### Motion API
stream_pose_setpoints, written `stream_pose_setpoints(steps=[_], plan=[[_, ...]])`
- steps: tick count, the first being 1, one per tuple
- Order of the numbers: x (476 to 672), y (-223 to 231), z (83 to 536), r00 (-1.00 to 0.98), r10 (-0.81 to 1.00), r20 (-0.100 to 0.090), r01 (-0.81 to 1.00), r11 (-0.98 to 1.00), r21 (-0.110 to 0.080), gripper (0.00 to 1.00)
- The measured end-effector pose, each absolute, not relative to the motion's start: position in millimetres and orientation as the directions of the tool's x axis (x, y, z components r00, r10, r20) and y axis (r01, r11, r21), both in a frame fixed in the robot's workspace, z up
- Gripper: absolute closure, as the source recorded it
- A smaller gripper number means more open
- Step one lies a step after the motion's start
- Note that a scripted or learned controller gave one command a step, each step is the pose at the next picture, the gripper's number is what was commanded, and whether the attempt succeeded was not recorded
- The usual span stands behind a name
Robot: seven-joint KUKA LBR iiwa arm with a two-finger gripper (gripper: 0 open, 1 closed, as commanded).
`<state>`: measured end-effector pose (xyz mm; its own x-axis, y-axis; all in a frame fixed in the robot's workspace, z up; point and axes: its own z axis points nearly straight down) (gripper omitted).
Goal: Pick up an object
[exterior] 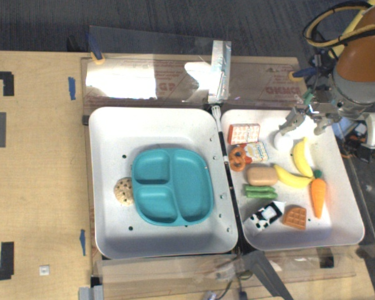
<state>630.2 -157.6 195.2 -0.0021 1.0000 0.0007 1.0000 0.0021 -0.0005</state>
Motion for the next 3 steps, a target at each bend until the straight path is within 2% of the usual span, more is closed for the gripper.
stream_pose_setpoints(steps=[1,2,3], plan=[[584.2,-177,88,0.009,1.000,-0.001,1.000,-0.009,0.005,0.00],[585.7,-177,99,0.010,1.000,-0.003,1.000,-0.009,0.010,1.00],[608.8,-89,201,0.023,1.000,0.002,1.000,-0.023,0.008,1.00]])
